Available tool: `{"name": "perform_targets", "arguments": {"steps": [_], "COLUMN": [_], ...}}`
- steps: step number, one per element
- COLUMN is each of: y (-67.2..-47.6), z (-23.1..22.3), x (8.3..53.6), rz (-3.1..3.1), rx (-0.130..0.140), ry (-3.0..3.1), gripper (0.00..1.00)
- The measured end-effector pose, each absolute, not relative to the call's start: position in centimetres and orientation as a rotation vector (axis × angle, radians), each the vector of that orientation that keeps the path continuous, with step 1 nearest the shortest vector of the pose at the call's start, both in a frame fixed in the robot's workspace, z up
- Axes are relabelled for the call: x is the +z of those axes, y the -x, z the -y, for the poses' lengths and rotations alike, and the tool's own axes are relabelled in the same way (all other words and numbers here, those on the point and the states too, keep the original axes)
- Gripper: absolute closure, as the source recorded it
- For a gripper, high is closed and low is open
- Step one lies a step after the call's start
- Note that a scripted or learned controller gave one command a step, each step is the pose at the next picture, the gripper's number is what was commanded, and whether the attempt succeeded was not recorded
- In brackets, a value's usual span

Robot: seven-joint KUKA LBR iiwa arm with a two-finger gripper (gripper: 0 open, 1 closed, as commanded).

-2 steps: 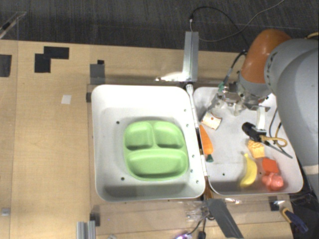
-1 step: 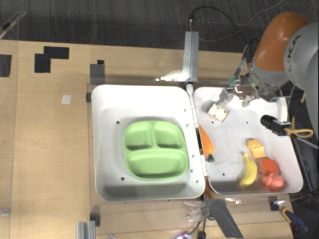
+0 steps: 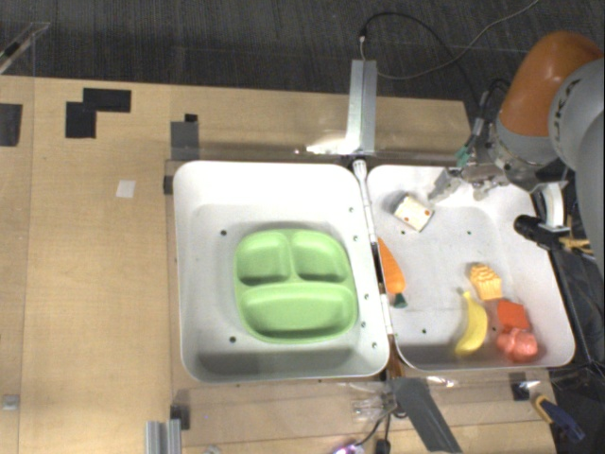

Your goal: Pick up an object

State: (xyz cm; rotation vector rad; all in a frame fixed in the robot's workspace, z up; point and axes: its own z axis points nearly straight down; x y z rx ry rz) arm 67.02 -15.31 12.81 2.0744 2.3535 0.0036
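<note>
A light wooden bench surface [image 3: 85, 282] occupies the left and centre of the frame. Black rectangular markings [image 3: 95, 110] sit at its upper left. Dark ribbed carpet [image 3: 208, 17] spans the top of the frame, crossed by a black cable [image 3: 444, 50] at upper right. A metal post [image 3: 362, 107] stands at upper centre.

From where I stand, no writing, label, brand or number can be read anywhere; the black patches [image 3: 96, 110] on the tabletop [image 3: 85, 282] are plain shapes without lettering.
</note>
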Motion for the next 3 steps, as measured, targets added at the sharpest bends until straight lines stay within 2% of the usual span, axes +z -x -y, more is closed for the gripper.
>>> {"name": "perform_targets", "arguments": {"steps": [1,2,3], "y": [-67.2,-60.8,-61.1], "z": [8.7,17.0,16.7], "x": [8.7,8.9,10.1], "rz": [-2.349,-2.359,-2.358], "rx": [0.009,0.007,0.017], "ry": [-2.075,-2.058,-2.052], "gripper": [0.00,0.00,1.00]}}
